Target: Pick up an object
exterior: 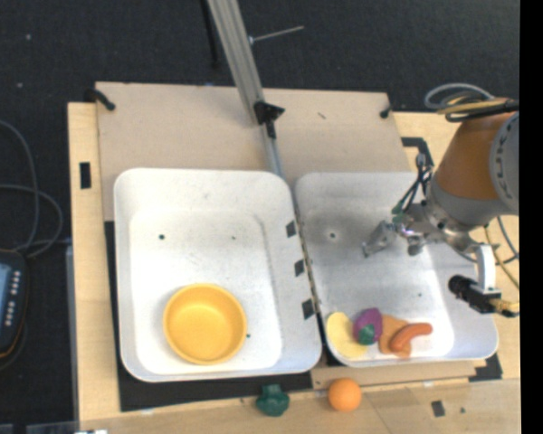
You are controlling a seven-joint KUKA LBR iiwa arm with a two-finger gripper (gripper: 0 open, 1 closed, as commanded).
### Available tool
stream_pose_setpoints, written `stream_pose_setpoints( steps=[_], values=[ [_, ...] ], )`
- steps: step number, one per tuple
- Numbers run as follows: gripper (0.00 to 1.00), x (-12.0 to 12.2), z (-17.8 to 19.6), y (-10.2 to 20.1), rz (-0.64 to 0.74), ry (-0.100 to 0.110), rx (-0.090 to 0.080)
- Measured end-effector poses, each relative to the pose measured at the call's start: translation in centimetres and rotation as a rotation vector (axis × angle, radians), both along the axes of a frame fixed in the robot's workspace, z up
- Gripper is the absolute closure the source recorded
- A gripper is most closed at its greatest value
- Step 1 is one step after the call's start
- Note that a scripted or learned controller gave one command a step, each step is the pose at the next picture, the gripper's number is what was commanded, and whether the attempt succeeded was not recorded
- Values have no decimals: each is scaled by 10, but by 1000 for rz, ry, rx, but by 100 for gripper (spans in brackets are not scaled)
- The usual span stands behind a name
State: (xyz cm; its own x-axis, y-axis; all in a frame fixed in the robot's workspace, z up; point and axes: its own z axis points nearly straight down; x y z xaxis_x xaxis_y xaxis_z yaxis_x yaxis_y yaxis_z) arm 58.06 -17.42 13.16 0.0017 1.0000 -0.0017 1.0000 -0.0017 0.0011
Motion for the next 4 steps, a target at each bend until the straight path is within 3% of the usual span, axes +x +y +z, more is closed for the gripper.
stream_pose_setpoints(
  steps=[1,3,4],
  values=[
    [100,1,11,-1,-3,-4,1],
    [100,4,134,-15,4,-3,-1],
    [100,4,162,-16,5,-4,1]
  ],
)
